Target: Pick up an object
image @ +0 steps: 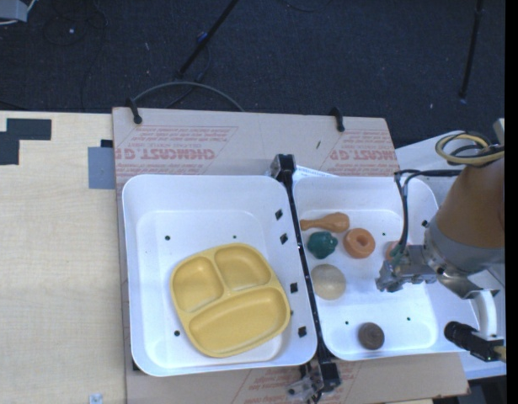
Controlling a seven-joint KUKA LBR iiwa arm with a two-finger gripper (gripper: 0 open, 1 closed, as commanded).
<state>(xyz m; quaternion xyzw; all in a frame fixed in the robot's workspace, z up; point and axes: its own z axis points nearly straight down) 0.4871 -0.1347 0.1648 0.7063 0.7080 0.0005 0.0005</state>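
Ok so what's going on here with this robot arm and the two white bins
The robot arm's gripper is low over the right bin, near its right side. Nothing visibly sits between its fingers. In that bin lie an orange ring, a dark green lump, a tan drumstick-shaped piece, a pale ball and a brown disc. The left bin holds a yellow divided tray.
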